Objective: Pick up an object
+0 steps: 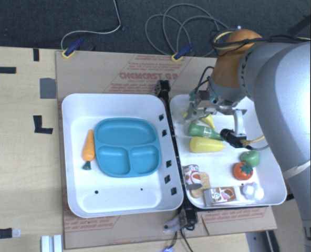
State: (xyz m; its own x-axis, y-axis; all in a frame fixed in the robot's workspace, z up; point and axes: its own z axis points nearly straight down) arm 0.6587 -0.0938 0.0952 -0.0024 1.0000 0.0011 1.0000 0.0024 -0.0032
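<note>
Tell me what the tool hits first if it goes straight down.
Most likely the green bottle just under the tool, in the right bin. A yellow piece beside it is close too; depth is hard to judge from this slanted view.

A robotics lab, by the look of it: two white bins (71, 109) sit on a cardboard sheet (140, 70) clamped to a wooden surface (19, 156), loose cables (182, 20) trail over dark carpet (40, 9), and black tape marks (40, 125) dot the wood.
</note>
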